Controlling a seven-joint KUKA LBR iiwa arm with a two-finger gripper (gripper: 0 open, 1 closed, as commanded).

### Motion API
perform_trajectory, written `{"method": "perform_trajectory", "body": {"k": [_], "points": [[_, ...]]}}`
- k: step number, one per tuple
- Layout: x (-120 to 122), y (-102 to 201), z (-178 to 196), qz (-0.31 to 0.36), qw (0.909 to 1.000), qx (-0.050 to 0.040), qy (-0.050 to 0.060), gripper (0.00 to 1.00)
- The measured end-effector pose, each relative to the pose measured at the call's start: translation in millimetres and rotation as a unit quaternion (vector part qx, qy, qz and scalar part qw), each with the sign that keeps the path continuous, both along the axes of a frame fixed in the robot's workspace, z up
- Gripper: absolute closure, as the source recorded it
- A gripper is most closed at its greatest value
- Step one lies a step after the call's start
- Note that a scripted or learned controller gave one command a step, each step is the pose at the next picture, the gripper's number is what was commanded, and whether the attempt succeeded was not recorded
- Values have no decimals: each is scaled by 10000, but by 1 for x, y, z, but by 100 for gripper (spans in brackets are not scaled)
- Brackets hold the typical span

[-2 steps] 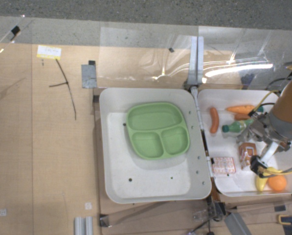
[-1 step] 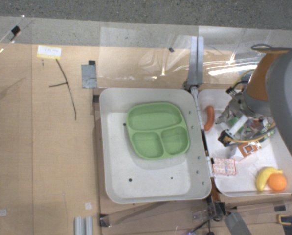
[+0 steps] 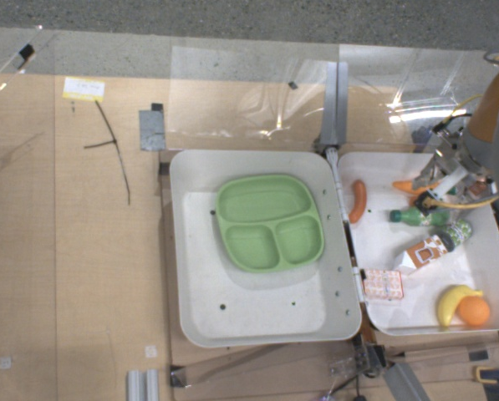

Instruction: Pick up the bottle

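The arm (image 3: 493, 115) is reaching in from the right, its tool (image 3: 446, 192) hanging over the far part of the right bin (image 3: 374, 316), just above the bottle (image 3: 422, 216); whether the tool is open or closed, I cannot tell. The green bottle is lying on its side in that bin, cap toward the sausage (image 3: 358, 201). A carton (image 3: 426, 251), a pink pack (image 3: 383, 286), a banana (image 3: 450, 304) and an orange (image 3: 475, 311) are lying nearer. A green tray (image 3: 270, 222) is sitting in the left bin (image 3: 257, 320).
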State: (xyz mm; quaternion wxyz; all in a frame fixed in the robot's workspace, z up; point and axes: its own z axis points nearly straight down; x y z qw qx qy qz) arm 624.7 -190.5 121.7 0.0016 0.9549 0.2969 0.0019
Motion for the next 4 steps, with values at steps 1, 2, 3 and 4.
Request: {"method": "perform_trajectory", "body": {"k": [1, 2, 3, 4], "points": [[-59, -16, -30, 952, 9955, 3, 21, 0], [-50, 5, -30, 2087, 9780, -2, 13, 0], [-48, 4, -18, 2080, 9781, -7, -7, 100], [18, 78, 44, 1977, 9803, -2, -7, 100]]}}
